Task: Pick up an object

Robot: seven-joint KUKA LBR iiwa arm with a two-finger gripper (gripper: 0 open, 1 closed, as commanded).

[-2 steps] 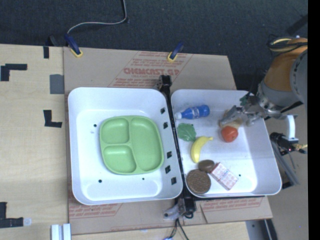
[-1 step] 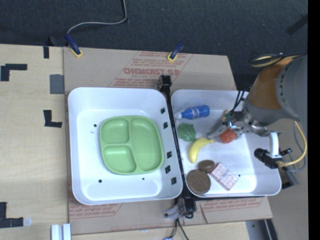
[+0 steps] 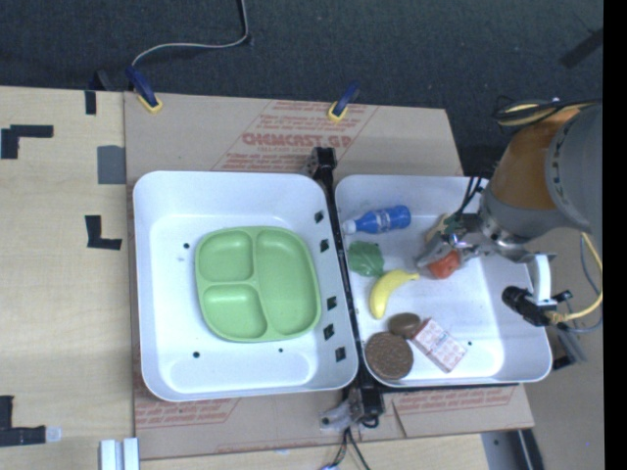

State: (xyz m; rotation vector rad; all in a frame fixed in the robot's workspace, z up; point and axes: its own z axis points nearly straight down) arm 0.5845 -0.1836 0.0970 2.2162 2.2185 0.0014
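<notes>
From where I sit, my gripper [image 3: 443, 253] is down in the right bin [image 3: 490, 360], near the middle of its right half, and a small red object [image 3: 446, 266] lies right at its tip, on the side toward the bin's front edge. The metal parts crowd over that red thing so closely that I cannot tell whether the fingers are spread, closed, or actually around it, so I won't claim a hold. If the red object is the target, the relation that matters is that it lies just under and slightly frontward of the fingertips, touching or nearly so; any close should need almost no sideways travel. Its shape is too small and too covered to give me a long axis. The other candidates lie away from the arm, toward the divider between the bins: a banana [image 3: 390, 291] whose long axis runs diagonally from the front-left up toward the gripper, a blue bottle [image 3: 382, 220] lying across near the back edge, a green piece [image 3: 366, 259] beside the divider, and two brown discs [image 3: 392, 346] with a small packet [image 3: 437, 345] at the front edge. The left bin [image 3: 162, 292] holds a green divided plate [image 3: 258, 284].
</notes>
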